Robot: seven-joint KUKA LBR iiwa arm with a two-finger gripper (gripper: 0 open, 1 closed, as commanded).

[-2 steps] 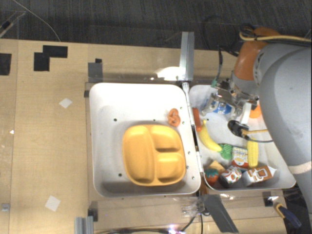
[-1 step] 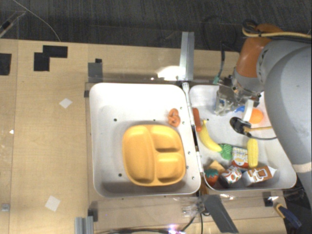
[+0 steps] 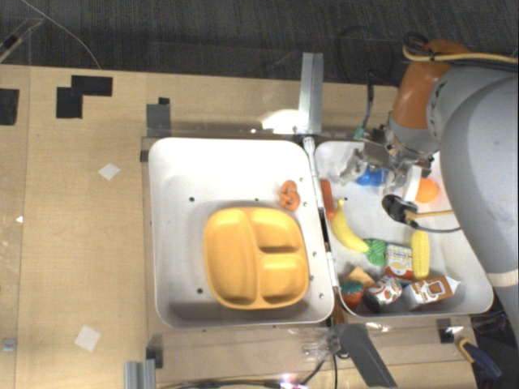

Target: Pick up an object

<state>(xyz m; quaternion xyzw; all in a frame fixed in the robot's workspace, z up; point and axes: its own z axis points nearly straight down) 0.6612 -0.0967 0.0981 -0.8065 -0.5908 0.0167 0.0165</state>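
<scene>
The fingers point(image 3: 375, 171) hang over the small blue plastic object point(image 3: 370, 177) to grasp it, though their spread cannot be told.

— What's in the left bin point(image 3: 170, 217)?
— A tray point(image 3: 255, 256), toward the front, and a pretzel point(image 3: 289, 194) just behind its right corner, near the wall.
— And the right bin point(image 3: 474, 286)?
— A banana point(image 3: 347, 229) at the left side, corn point(image 3: 420, 252) to its right, cartons point(image 3: 426, 290) along the front. The hand point(image 3: 381, 162) sits over the back, above a cup point(image 3: 369, 177).
— Both on the tabletop point(image 3: 73, 241)?
— Side by side.
</scene>
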